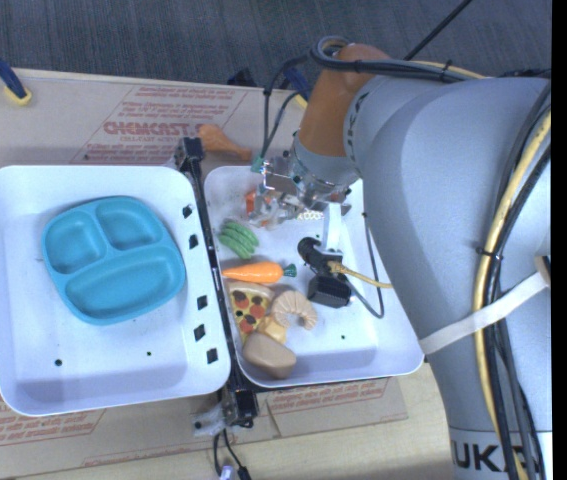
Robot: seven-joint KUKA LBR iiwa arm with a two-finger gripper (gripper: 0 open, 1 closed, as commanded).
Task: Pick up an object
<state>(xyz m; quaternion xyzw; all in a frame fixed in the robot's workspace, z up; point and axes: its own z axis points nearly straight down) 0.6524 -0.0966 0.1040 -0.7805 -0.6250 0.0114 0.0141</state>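
1. 2 white bins are being carried side by side on the table [113, 133].
2. A blue plate [113, 258] with 3 parts is being kept in the left bin [23, 368].
3. Toy foods are being kept in the right bin [388, 353]: a green veggie [238, 238], a carrot [255, 271], a pizza slice [247, 308], a shrimp [295, 309] and a brown bread roll [268, 355].
4. The end effector [281, 200] is being held low over the far end of the right bin, just beside the green veggie.
5. It cannot be told whether the end effector is apart or together.
6. No toy is being seen inside it.
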